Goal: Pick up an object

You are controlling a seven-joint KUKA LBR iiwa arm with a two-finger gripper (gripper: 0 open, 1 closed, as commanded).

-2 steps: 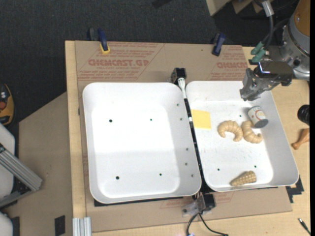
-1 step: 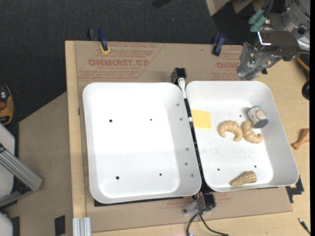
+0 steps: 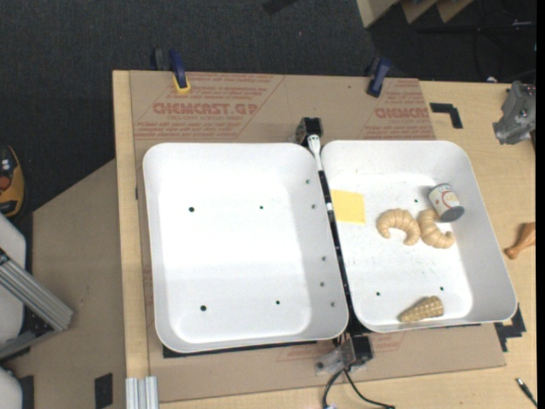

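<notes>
Beside croissants [image 3: 415,227], can [image 3: 445,202], yellow card [image 3: 347,206], cone [image 3: 422,310]

A grey part of the arm [image 3: 516,116] shows at the upper right edge of the frame, raised well back. Whether this is its hand cannot be told.

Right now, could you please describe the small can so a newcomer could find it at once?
Look in the right bin, toward its far right side. The small can lies tipped there, just beyond two croissants. It alone is a white and grey cylinder.
</notes>
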